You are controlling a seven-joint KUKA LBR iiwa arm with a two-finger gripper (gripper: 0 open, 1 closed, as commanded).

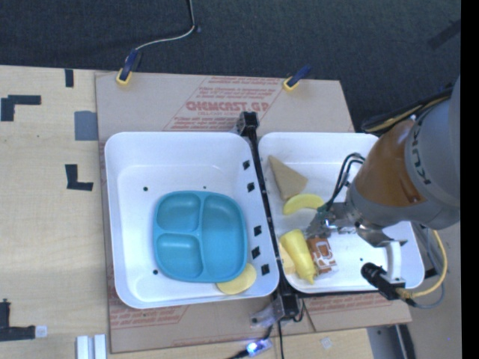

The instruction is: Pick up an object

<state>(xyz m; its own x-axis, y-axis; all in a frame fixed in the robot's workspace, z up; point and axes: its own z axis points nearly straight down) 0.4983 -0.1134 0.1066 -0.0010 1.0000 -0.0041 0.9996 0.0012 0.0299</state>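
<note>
Yellow banana [298, 254] low in the right bin [340, 142], near the divider — long axis running near-to-far, just left of the gripper [326, 226]. Brown packet [322, 254] between them. Gripper's spread impossible to tell.

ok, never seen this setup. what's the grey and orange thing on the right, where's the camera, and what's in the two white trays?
The grey and orange thing is a robot arm reaching in from the right. Its tool sits low over the right bin; its fingers are too hidden to tell whether it holds anything.

The single camera is fixed above the bench and looks down on both bins at a slant.

The left bin holds a blue divided plate with a pale yellow piece at its lower edge.

The right bin holds a tan wedge, a small yellow curved piece, a yellow banana-like item and a small brown and white packet right beside the tool.

Both bins rest on a cardboard sheet.
</note>
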